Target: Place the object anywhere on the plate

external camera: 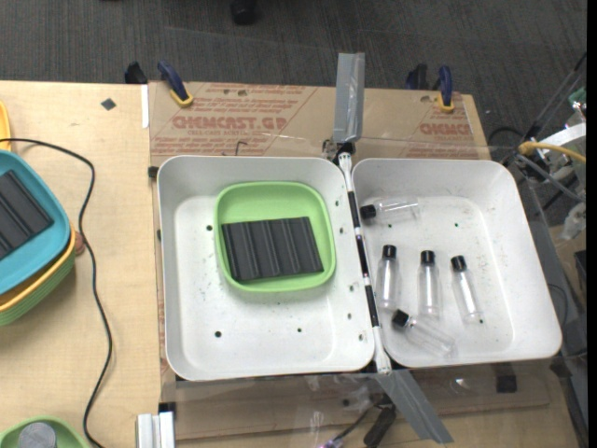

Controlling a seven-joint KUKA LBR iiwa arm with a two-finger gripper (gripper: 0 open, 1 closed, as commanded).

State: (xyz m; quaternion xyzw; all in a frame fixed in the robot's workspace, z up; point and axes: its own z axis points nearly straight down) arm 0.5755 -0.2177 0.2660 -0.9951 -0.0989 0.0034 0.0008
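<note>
Here, five clear vials with black caps lie in the right bin [522, 278]: three [427, 283] side by side, long axes running near-to-far with caps at the far end, one [390, 211] crosswise, one [420, 332] slanted. The green plate [322, 215] sits in the left bin [187, 278]

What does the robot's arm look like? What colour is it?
By the rig's description it is a grey arm with an orange band above the wrist and a two-finger end effector, reaching in from the right. At that side, this picture has yellow and white cables beside the right bin.
</note>
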